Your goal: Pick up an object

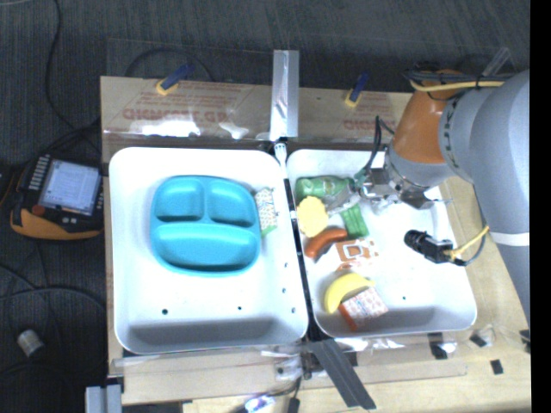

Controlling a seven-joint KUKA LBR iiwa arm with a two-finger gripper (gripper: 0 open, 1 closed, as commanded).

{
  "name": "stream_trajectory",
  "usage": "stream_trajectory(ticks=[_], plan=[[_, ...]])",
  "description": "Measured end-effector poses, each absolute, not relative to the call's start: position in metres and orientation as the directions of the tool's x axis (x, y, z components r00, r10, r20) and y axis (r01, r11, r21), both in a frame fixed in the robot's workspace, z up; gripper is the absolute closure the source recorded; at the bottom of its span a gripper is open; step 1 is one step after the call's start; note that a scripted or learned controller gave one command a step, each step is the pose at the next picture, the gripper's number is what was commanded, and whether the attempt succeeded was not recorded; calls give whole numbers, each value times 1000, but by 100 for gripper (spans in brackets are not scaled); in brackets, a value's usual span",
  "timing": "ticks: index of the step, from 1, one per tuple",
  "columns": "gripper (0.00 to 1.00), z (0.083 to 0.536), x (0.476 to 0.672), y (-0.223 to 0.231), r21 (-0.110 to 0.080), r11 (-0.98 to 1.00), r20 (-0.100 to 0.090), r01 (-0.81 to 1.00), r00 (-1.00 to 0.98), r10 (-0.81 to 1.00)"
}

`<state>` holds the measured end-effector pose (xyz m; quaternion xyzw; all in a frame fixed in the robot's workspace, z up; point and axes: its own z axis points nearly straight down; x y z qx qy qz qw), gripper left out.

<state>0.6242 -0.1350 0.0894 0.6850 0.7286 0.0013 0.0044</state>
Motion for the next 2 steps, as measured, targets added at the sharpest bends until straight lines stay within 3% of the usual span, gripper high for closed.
stream_trajectory(ticks=[1,2], plan=[[0,90,611,-99,11,-130,-2,991,131,991],[100,99,612,-98,10,-130,1,991,130,991]])
